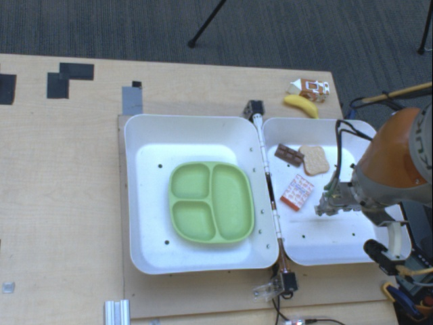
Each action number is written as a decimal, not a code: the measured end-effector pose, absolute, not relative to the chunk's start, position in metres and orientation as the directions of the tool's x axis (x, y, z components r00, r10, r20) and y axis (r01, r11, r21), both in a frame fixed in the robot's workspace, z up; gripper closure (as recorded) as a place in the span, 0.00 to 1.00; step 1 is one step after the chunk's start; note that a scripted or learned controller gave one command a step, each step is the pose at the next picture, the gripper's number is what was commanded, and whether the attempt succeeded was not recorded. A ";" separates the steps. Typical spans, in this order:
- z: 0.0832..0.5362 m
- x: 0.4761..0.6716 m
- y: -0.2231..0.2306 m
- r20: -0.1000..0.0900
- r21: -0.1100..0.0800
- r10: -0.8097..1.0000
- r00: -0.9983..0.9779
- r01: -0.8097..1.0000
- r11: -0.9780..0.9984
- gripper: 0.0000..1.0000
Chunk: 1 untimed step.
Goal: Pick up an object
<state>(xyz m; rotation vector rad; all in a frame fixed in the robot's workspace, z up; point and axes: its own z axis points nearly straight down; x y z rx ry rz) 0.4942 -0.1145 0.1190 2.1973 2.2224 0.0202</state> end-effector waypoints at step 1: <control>0.119 0.494 -0.115 -0.002 0.020 1.000 -0.011 1.000 0.011 0.00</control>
